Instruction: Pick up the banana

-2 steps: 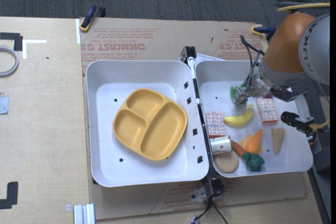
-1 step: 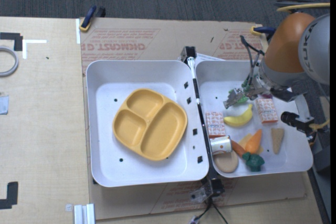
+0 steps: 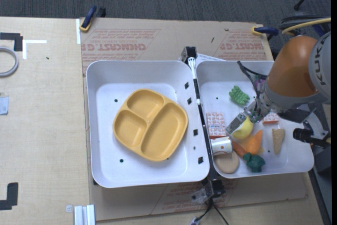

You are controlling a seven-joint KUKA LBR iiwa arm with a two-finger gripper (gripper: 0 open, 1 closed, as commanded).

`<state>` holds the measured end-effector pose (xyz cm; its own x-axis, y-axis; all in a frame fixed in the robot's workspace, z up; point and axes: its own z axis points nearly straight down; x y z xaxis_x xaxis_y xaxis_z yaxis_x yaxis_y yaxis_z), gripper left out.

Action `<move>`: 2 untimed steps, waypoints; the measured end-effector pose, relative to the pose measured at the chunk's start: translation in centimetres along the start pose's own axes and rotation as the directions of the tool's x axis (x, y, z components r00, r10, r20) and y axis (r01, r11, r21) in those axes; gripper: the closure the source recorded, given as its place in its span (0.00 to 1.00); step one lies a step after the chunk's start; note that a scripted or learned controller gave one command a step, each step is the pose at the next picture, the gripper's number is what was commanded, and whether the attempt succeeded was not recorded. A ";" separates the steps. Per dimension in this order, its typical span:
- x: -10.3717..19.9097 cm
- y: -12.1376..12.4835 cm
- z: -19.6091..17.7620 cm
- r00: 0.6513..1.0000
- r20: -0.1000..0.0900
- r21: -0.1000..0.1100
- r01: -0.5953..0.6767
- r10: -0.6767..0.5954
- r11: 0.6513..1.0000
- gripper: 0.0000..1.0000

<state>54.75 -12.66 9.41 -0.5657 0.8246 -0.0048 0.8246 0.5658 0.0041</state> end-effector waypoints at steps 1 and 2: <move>-0.2 0.1 -1.0 1.000 0.004 -0.003 -0.004 0.004 1.000 1.00; 3.7 -1.1 0.1 0.991 -0.004 0.002 0.136 -0.136 0.991 1.00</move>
